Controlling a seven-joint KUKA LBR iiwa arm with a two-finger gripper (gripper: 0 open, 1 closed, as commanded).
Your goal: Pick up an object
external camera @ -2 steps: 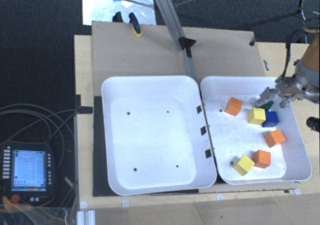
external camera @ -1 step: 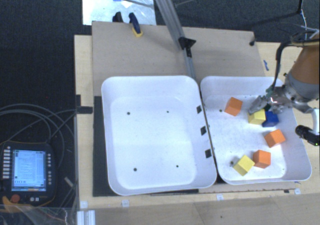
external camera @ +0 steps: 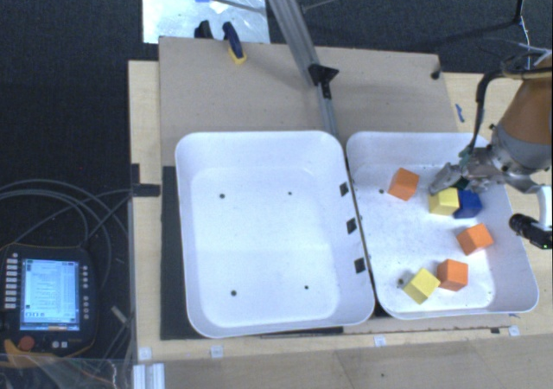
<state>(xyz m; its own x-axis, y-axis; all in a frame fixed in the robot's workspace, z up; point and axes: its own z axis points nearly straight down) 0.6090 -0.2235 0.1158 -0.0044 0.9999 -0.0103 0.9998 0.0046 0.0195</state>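
Although six blocks lie in the right-hand bin (external camera: 510, 292), the coming move turns on the two that sit right at the gripper (external camera: 460, 178): a yellow block (external camera: 444, 200) and a blue block (external camera: 469, 202), which touch each other. Both lie just below the gripper tip in this slanted view, the yellow one a little to its left and the blue one almost straight beneath it. Whether the gripper is apart, together or clamped on anything cannot be told from here, since the wrist and the grey arm (external camera: 527, 132) crowd over that spot and part of the blue block is covered.

Left of the gripper, near but apart from the pair, sits an orange block (external camera: 403, 183). Further below it, towards the front of the bin, are a second orange block (external camera: 474, 239), a third orange block (external camera: 452, 274) and a second yellow block (external camera: 422, 284), the last two just beside each other.

My judgement is that the yellow and blue pair is the likely target, and that their touching sides leave little room for a clean grip. The blocks look roughly cubic, so no long axis matters. The left-hand bin (external camera: 194, 206) lies well to the gripper's left on the worktop (external camera: 380, 80).
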